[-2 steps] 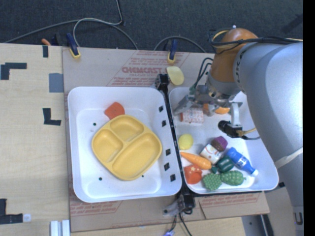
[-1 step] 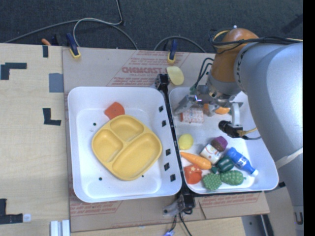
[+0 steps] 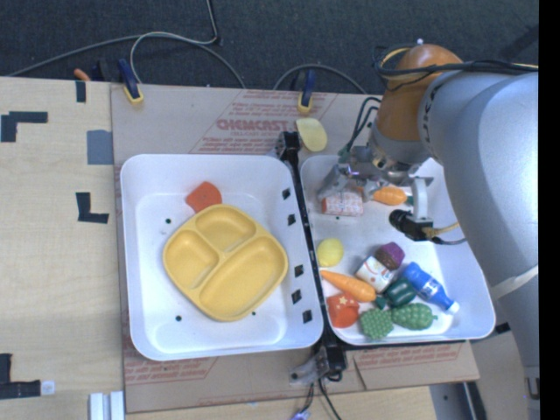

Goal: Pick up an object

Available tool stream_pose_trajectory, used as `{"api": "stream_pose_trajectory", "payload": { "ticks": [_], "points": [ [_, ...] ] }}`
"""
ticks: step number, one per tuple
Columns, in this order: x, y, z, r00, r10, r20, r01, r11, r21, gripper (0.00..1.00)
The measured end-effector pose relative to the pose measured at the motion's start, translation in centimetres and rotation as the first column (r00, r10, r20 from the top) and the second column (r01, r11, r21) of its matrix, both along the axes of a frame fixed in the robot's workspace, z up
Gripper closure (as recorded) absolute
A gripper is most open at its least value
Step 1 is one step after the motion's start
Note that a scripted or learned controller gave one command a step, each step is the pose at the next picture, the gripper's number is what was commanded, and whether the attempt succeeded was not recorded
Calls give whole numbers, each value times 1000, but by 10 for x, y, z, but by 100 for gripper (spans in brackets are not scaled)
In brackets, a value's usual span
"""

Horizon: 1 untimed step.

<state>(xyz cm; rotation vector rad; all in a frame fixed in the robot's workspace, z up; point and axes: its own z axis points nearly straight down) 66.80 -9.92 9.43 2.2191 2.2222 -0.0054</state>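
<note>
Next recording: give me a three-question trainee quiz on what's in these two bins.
1. True or false: the yellow divided plate lies in the bin nearer the arm.
2. Which lies closest to the gripper? A) pink-and-white block B) blue bottle C) broccoli
3. Fill in: the orange piece beside the plate lies in the ____ bin.

Key: 1 false; 2 A; 3 left

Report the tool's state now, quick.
Tool: low in the right bin, over a small pinkish block; open or shut cannot be told.
</note>
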Motion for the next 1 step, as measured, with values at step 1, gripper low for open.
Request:
{"api": "stream_pose_trajectory", "payload": {
  "ticks": [1],
  "points": [
    [-67, 77, 91, 1000, 2, 4, -2, 1000, 4, 100]
  ]
}}
